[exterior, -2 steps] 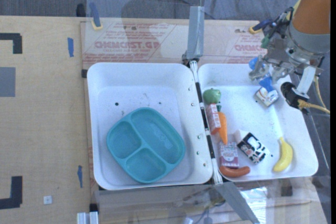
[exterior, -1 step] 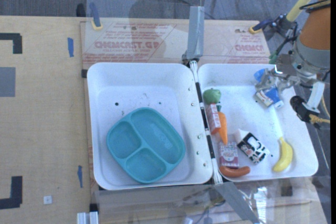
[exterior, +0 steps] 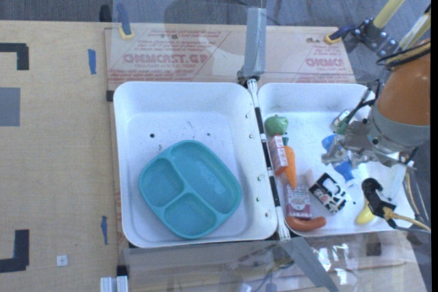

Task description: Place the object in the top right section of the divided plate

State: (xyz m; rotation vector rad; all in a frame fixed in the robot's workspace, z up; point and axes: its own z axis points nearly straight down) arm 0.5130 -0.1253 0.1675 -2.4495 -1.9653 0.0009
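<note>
Teal plastic divided plate [exterior: 190,189] lies in the left white bin [exterior: 137,113]; the gripper [exterior: 345,140] hangs over the right bin [exterior: 308,96].
Whether the gripper is clenched cannot be told. An orange carrot [exterior: 290,166], green round toy [exterior: 276,124] and red sausage [exterior: 305,222] lie in the right bin.

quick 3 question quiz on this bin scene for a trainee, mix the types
1. True or false: the plate lies in the left bin.
2. Which lies nearest the divider in the right bin? A carrot B banana C tool
3. Fill in: the plate has ___ sections.

Key: 1 true; 2 A; 3 three
</note>
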